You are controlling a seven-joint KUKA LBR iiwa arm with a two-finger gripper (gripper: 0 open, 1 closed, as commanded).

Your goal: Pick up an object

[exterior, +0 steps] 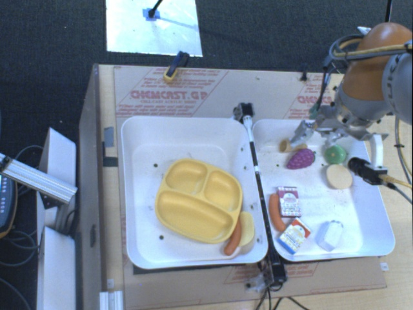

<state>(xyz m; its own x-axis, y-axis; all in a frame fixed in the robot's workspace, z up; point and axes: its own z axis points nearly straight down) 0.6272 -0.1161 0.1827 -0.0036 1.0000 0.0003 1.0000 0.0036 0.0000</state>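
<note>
Grey arm with orange band at upper right of the frame, tool [321, 129] hovering over the far end of the right bin [381, 228], fingers spread and holding nothing, purple grapes [301, 158] just below it, green ball [335, 154] beside them, yellow divided tray [199, 200] in the left bin [139, 173]

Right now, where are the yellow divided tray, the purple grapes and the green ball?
yellow divided tray [199, 201]: camera view, on its long lower compartment.
purple grapes [301, 158]: camera view, middle of the bunch.
green ball [335, 154]: camera view, on its top.
</note>
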